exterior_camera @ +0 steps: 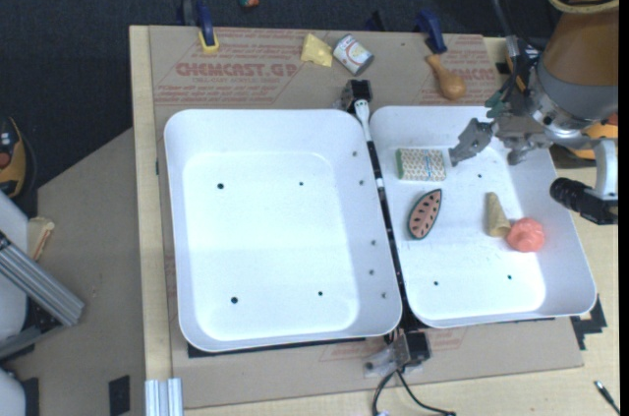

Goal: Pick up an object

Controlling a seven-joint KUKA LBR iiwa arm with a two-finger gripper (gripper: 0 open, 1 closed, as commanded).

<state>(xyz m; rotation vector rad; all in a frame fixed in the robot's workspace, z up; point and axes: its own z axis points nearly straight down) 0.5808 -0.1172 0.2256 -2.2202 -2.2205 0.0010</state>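
At the right of the frame, the arm (580,40) reaches over the upper part of the right bin (550,301), its orange band showing above the grey wrist. The gripper (474,142) hangs at the upper middle of that bin, just right of a speckled rectangular block (422,164), and appears to be apart from it. One dark finger (470,141) is visible pointing down and left; whether the fingers are spread or closed cannot be told from this view, and nothing is seen between them. Candidate objects lie in the right bin: the speckled block near its upper left, a brown oval piece with dark spots (425,213) below it, a small tan cone (494,212) further right, and a pink ball (527,235) touching or just beside the cone. The left bin (177,208) occupies the centre-left of the frame. Outside the bins, along the upper edge of the board, rest a yellow wedge (316,51), a small white box (353,54) and a tan pear-shaped item (447,78). Assessment: no object is lifted; every item rests on the bin floor. The approach looks under way, with descent, closure and lift all outstanding.
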